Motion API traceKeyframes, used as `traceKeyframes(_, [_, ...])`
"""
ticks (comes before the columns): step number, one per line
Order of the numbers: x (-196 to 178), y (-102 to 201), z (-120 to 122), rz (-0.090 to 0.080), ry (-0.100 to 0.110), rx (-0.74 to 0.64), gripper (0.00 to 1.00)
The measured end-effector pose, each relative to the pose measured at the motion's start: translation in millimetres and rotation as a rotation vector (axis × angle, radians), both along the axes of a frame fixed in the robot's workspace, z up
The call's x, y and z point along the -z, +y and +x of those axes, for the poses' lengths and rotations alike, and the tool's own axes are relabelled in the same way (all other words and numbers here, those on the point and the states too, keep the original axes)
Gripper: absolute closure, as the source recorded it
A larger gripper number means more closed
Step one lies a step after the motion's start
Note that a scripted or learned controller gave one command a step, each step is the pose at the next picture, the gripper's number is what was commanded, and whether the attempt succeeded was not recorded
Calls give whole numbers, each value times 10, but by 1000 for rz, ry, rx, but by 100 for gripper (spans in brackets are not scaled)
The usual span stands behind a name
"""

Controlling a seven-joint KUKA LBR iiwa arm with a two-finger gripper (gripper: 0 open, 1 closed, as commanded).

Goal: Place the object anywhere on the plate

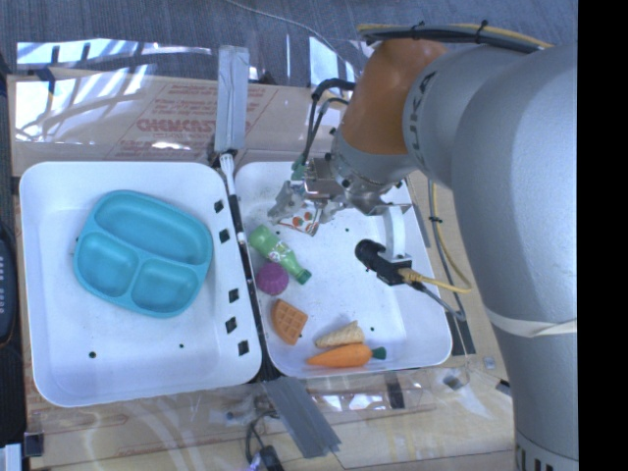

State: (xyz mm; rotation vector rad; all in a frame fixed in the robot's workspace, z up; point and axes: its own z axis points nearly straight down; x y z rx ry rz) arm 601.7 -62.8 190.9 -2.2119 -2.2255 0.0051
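**Hand down in the right bin, plate waiting bare**

My hand is hovering low at the far left corner of the right bin, over a small red-and-white card; I cannot tell whether it is grasping anything. The blue plate is sitting in the left bin with nothing on it. The green bottle, purple ball, waffle, cone and carrot are lying loose (all candidates). I judge the picking and the whole carry are remaining.
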Motion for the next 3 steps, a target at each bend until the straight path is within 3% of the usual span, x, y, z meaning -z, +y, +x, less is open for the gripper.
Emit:
traceKeyframes(1, [11, 611, -425, 0, 3, -6, 100])
traceKeyframes(2, [12, 1314, -487, 0, 2, -9, 100])
traceKeyframes(3, [10, 1288, -484, -2, 2, -5, 0])
